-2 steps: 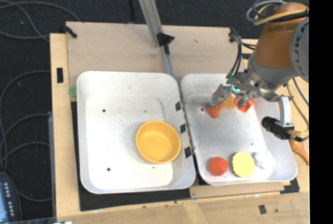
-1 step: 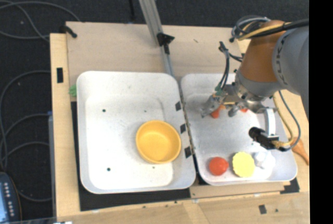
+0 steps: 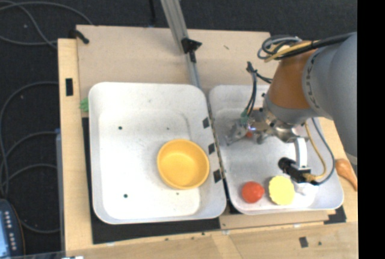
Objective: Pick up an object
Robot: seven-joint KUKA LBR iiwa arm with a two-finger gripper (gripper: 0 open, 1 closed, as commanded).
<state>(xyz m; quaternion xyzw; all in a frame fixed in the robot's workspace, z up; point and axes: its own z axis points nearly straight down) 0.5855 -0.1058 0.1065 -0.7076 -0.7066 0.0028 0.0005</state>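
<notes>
Camera view: my gripper (image 3: pixel 240 131) sits over right bin (image 3: pixel 264 207), jaw state unclear. Red ball (image 3: pixel 252 192) and yellow object (image 3: pixel 281 190) near; yellow bowl (image 3: pixel 182 163) left.

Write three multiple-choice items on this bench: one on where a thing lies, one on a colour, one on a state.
1. The yellow bowl lies in: A the left bin; B the right bin; C the bench top.
2. The small ball beside the yellow disc is: A blue; B red; C green.
3. The bowl stands: A upside down; B on its side; C upright, mouth up.

Key: 1 A, it sits near the left bin's right wall. 2 B, it shows red beside the disc. 3 C, its hollow faces the camera.
</notes>
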